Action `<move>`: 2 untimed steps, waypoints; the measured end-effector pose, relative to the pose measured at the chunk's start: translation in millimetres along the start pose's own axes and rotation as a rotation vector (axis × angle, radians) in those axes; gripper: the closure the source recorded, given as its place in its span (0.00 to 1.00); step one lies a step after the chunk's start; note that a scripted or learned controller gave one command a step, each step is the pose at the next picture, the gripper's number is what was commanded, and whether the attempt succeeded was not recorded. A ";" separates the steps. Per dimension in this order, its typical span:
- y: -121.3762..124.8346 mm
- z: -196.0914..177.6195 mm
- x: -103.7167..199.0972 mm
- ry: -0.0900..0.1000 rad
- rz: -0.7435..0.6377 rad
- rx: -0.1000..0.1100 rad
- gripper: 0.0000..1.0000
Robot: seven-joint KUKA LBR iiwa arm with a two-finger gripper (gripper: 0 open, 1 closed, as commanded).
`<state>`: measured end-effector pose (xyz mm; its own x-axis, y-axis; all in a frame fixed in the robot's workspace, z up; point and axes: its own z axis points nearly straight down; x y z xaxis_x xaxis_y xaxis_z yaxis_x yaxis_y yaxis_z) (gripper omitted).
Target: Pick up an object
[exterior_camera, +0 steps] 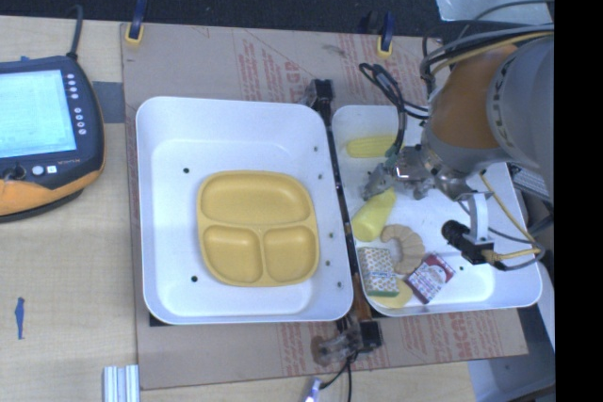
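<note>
My gripper (394,178) hangs low over the middle of the right bin (509,297), under the grey arm with its orange band. Just below and left of it lies a yellow-green wedge (373,214). A pale yellow oblong piece (370,146) rests toward the bin's far left. Nearer the front lie a tan ring-shaped piece (407,243), a small checkered packet (378,269) and a red-and-white packet (431,277). The arm's body hides the bin's right half.
The left bin (160,202) holds a yellow three-compartment plate (257,227). A tablet-like pendant (42,132) lies on the bench at far left. Cables loop near the wrist and over the right bin. Clamps sit on the bench's far edge.
</note>
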<state>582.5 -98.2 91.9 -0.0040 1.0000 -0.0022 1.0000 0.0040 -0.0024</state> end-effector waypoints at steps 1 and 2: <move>-8.3 0.3 2.2 0.001 0.001 0.003 0.00; -9.2 0.4 4.3 0.002 0.002 0.004 0.00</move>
<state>573.3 -93.9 91.5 -0.0019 1.0000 -0.0002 1.0000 0.0019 -0.0068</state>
